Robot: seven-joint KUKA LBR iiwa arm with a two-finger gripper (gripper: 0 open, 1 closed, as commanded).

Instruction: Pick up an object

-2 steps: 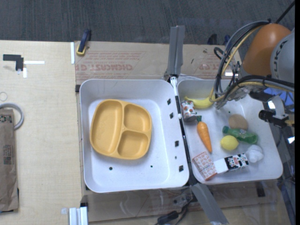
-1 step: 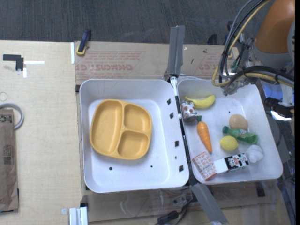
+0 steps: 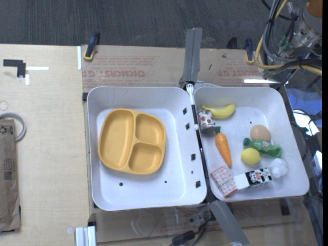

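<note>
Where cables crowd the top right, arm (image 3: 312, 14) cut off, jaws hidden.

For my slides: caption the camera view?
Yellow plate in left bin; banana, carrot, lemon in right bin.

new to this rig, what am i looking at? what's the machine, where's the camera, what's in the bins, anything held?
One fixed camera looks down at a slant on a bench with two shallow white bins. The grey metal and cables at top right are part of the robot arm, a KUKA iiwa reaching in from the right; whether it holds anything cannot be told.

The left bin holds a yellow divided plate. The right bin holds a banana, a carrot, a lemon, an egg-like ball, a green item, a small can, a red-and-white carton, a cow-print carton and a white ball.
</note>
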